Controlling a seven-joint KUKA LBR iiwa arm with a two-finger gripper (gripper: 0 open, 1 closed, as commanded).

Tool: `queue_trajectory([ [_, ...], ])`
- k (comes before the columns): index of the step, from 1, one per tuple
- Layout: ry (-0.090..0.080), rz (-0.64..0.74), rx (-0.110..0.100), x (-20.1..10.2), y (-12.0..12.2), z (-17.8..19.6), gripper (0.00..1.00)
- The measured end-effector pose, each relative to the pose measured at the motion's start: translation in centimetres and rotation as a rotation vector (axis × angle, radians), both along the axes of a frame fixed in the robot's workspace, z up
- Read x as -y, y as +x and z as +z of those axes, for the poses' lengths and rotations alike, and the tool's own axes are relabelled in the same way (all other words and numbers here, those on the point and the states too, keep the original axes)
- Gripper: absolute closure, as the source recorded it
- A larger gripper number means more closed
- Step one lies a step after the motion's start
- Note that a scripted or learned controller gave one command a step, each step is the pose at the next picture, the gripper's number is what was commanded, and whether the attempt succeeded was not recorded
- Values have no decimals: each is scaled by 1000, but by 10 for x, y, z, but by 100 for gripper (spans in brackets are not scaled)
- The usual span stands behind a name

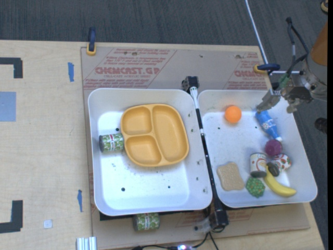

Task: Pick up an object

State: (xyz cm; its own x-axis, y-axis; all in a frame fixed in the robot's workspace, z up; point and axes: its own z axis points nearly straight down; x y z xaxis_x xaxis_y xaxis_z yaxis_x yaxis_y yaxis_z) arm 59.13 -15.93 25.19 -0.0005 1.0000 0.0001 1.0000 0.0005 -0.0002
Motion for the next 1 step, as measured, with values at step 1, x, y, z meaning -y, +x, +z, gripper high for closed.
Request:
queue_trajectory([
  [1,-1,0,4,0,16,-166,0],
])
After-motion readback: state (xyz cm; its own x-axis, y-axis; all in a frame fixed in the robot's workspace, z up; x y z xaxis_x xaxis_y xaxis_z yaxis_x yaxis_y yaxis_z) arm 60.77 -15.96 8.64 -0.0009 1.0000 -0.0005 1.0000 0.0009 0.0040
